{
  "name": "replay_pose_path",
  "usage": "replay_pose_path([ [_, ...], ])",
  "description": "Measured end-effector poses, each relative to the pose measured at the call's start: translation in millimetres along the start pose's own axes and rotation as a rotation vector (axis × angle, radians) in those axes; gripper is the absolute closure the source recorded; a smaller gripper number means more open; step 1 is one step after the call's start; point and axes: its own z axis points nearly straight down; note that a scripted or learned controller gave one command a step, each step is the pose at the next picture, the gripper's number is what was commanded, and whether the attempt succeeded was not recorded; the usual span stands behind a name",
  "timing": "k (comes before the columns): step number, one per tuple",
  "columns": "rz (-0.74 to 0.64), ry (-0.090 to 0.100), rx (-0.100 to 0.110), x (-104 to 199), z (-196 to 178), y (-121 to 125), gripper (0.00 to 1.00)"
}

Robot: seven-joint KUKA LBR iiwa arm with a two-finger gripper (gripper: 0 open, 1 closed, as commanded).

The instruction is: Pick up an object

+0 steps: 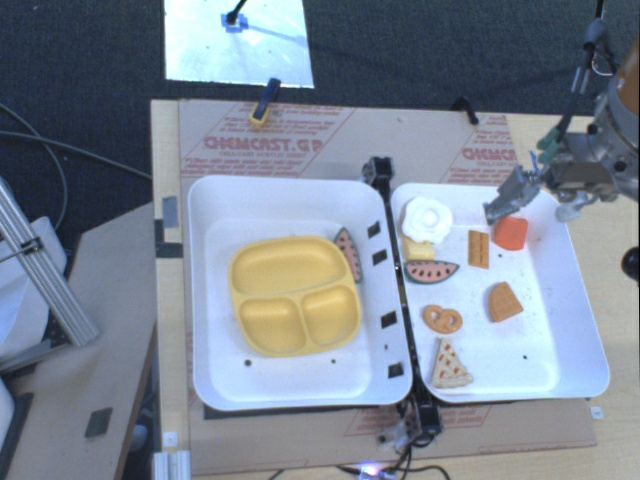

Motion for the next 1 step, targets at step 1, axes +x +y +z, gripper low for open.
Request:
replay_pose_path([
  [1, 0.004, 0.000, 0.032, 54.3, 200.9, -6.7, 0.00],
])
